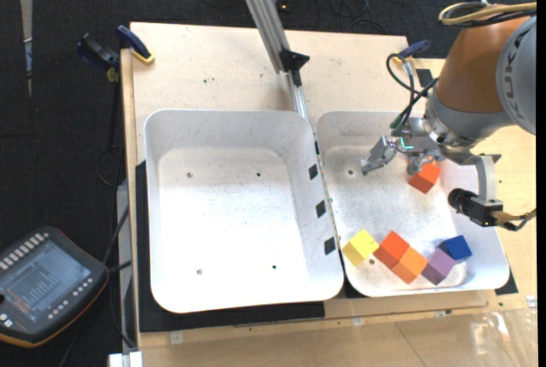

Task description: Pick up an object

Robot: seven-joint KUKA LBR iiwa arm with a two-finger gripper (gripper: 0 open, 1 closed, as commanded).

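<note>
I am watching the gripper (pixel 386 154) hanging over the right bin (pixel 341 154), in its upper half, with grey fingers (pixel 375 159) pointing toward nine o'clock; I cannot tell how far they are spread, and nothing is showing between them. An orange-red block (pixel 424 177) is sitting just at four o'clock from the gripper, under the wrist, close to it. The other blocks are crowding the bin's six o'clock edge: a yellow block (pixel 361 247), an orange-red cube (pixel 393 247), an orange block (pixel 410 265), a purple block (pixel 438 265) and a blue block (pixel 456 248), packed near the rim with little room around them. The bin floor at nine o'clock from the gripper is lying open. The left bin (pixel 162 143) is resting beside it on the table (pixel 213 58).
</note>
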